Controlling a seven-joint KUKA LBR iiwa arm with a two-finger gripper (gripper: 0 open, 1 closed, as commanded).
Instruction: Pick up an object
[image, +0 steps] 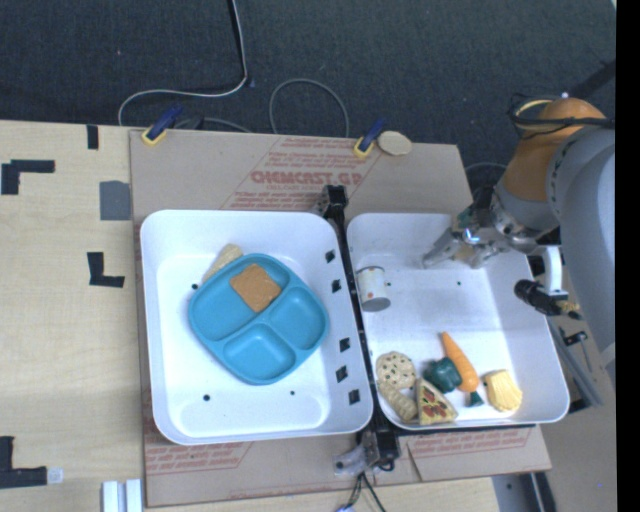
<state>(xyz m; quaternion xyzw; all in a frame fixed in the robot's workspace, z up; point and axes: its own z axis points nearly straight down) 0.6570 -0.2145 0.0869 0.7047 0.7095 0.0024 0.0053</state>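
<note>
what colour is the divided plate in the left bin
Bright blue; the divided plate shows clearly in the camera view, with a tan square piece on it.

A single fixed camera looked down on the desk (60, 300) from above, at a slant, far enough back to take in both white bins whole. The left bin (170, 400) and the right bin (530, 390) sat side by side across the middle of the view, with dark floor (400, 60) beyond the desk's far edge at the top. The arm (590, 200) entered from the right side.
</note>
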